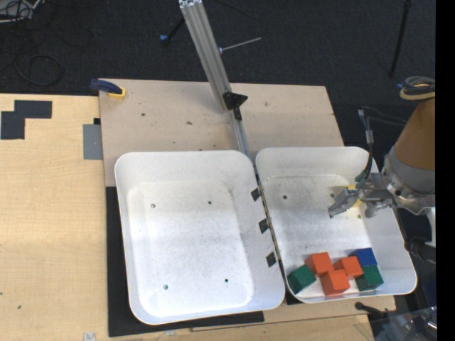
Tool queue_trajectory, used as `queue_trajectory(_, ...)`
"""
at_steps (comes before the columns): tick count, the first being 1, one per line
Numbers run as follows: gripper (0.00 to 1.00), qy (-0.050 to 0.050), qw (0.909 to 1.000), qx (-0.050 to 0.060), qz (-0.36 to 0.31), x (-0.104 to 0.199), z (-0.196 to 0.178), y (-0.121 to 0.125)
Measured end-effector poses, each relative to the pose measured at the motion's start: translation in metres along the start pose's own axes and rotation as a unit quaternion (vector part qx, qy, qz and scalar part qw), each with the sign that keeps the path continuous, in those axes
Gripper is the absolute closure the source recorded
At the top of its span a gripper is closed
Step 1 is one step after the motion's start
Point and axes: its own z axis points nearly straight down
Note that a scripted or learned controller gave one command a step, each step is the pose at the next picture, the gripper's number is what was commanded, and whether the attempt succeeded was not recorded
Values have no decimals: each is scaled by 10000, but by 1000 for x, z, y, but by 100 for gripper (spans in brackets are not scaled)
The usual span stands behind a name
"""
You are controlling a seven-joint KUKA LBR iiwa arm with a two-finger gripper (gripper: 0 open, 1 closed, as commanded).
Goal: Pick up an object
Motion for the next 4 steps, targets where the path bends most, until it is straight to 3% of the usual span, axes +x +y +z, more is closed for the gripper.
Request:
queue_trajectory(2, 0, -5, 10000, -39, 19, 8, 102, 5)
queue_trajectory(3, 100, 2, 10000, -39, 57, 7, 91, 4)
queue_trajectory(4, 100, -17, 10000, -65, -2, 3, 29, 8)
